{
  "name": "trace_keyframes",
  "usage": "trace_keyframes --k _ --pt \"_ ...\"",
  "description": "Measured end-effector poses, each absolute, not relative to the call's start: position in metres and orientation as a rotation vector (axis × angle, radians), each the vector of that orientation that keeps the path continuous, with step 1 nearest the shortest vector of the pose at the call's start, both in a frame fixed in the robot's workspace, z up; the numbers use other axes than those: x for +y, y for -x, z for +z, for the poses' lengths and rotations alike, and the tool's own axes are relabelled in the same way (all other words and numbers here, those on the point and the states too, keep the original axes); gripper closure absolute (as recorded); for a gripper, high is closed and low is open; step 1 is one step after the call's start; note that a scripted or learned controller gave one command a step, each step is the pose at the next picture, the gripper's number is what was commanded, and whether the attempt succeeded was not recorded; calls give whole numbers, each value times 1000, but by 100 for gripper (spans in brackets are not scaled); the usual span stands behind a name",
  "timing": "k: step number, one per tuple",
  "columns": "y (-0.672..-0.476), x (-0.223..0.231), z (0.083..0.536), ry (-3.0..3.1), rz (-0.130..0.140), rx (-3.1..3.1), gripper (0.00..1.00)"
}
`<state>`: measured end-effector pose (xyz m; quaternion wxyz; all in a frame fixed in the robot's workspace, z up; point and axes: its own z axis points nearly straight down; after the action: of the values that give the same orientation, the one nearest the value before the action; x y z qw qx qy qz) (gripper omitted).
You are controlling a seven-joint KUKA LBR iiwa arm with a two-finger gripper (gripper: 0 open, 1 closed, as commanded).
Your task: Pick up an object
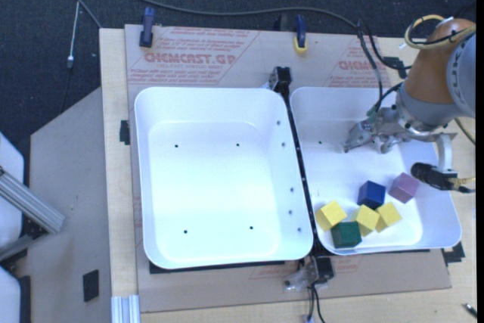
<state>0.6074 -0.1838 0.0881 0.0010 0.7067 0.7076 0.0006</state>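
White bins [219,106] on cardboard-covered bench [197,57], dark carpet [60,26] around; fingers [355,138] spread, grasping nothing.

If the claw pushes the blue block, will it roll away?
Probably not: the blue block looks like a flat-sided cube, so it should slide. It sits close against a yellow block, which it might nudge. It looks small and stiff, likely light.

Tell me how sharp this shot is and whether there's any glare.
Camera view: mildly soft overall; the blocks, like the blue cube, have fuzzy edges. The left bin is bright white, near washed out, without distinct hotspots. The gripper casts little shadow.
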Motion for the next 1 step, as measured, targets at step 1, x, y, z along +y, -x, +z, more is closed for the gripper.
trace_keyframes --k 1 --pt "-665 -152 88 -2216 2 2225 0"
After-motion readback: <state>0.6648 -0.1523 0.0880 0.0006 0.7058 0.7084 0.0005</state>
